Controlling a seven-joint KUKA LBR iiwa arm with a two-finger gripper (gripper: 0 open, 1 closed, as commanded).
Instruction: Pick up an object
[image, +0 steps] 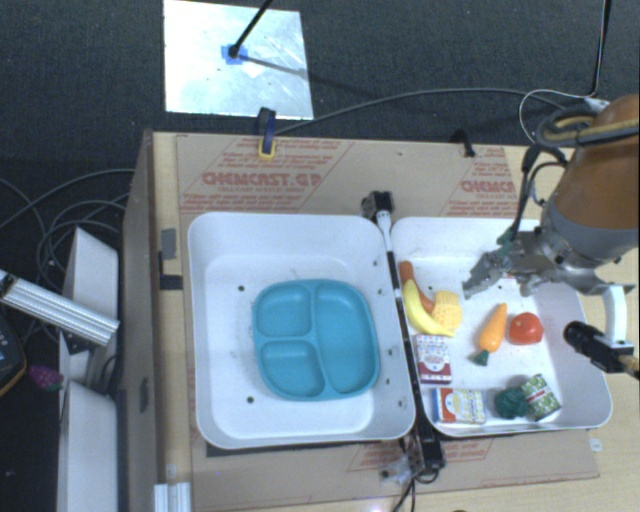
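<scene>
The likeliest thing to be picked, judging by where the arm hangs, is the toy carrot (492, 330), which lies loose and tilted on the floor of the right bin (590, 395), just below the fingers (487, 272) and slightly to their right. Nothing sits between the fingers; they look spread apart, pointing down and left over bare white floor, so the pickup has not yet happened. Just past the carrot on the far side from the fingers' tips sits a red tomato (525, 327), near enough that a grab at the carrot could nudge it. Below and to the left of the fingers, a yellow banana (423, 311) rests against a corn cob (447, 309), with a small orange sausage (407, 273) at their upper end, close to the wall between the 2 bins. Further below lie 2 small cartons, a red and white one (432, 359) and another (463, 405) beneath it, then a green broccoli (511, 401) touching a green can (541, 397) in the bottom corner. The toys are scattered loosely, probably so that each has room for a grasp from above. Well to the left of the fingers, the left bin (215, 300) holds a blue divided plate (316, 337). Both bins rest on cardboard spread over the counter (330, 165).
</scene>
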